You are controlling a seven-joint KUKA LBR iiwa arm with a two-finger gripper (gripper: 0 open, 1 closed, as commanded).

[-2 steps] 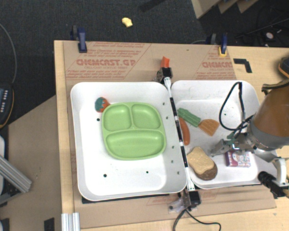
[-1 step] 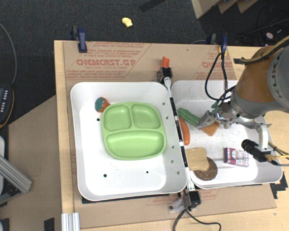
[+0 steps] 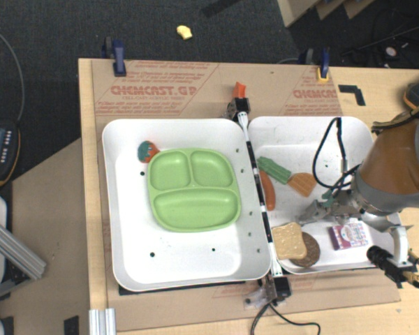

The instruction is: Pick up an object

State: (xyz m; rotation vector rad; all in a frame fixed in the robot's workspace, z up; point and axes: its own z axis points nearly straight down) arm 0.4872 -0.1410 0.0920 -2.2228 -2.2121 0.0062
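Note:
My gripper (image 3: 323, 206) hangs low in the right bin (image 3: 293, 128), under the grey wrist and orange band. It is just right of an orange-tipped green brush (image 3: 283, 173) and above a slice of bread (image 3: 288, 240) that leans on a brown cookie (image 3: 309, 250). A purple and white packet (image 3: 348, 234) lies directly below the wrist. Along the bin's left wall lies a red sausage (image 3: 267, 190). I see nothing held in the gripper.
The left bin (image 3: 126, 243) holds a green divided plate (image 3: 193, 189) and a small red and teal object (image 3: 148, 151) at its upper left. A black cable (image 3: 328, 152) loops above the gripper. Clamps sit along the bench's far edge.

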